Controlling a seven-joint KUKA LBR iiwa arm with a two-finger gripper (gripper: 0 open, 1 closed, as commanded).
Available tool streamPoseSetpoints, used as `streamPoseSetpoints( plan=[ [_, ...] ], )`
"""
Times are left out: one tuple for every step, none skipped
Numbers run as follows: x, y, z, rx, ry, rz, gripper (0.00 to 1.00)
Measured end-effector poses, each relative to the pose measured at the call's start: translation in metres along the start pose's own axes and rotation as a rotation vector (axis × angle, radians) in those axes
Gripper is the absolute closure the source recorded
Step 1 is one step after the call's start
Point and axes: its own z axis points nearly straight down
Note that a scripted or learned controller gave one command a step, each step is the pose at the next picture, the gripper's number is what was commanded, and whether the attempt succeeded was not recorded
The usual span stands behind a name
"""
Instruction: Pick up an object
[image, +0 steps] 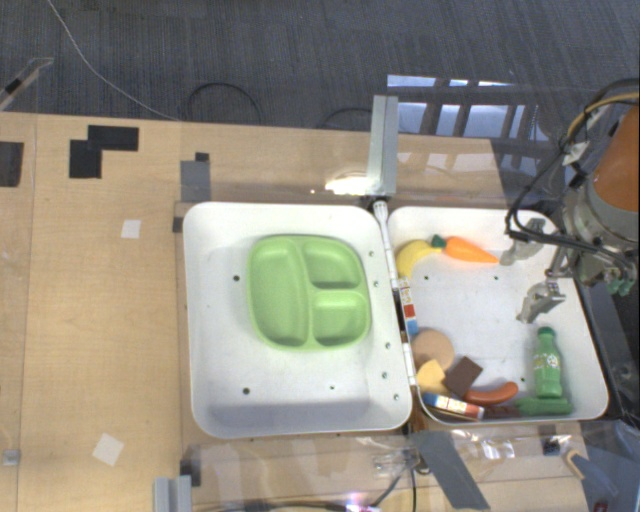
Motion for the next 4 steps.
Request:
streamPoseSetpoints(
  plan=[
    [0.043, -0.004, 0.126, -0.005, 0.009, -0.17, 0.0],
    [-0.004, 0.037, 0.155, -0.001, -0.008, -0.161, 0.0],
    [-0.055, 0.05, 0.14, -0.001, -0.005, -0.357, 0.0],
    [-0.097, 0.052, 0.156, 0.006, 0.025, -0.284, 0.0]
  ],
)
